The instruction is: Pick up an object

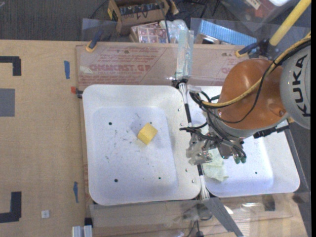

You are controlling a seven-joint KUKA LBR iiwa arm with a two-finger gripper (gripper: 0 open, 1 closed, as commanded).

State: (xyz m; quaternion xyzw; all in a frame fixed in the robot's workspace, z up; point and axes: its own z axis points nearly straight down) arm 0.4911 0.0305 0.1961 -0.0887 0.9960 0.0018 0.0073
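The gripper (203,153) hangs low over the near-left corner of the right bin (276,181), just above a pale green crumpled object (216,171). A yellow block (147,134) lies alone near the middle of the left bin (98,102) — well apart from the arm (252,95).

The light is bright and even. My white bins (98,102) shine a little. Soft shadows. The picture looks a bit grainy.
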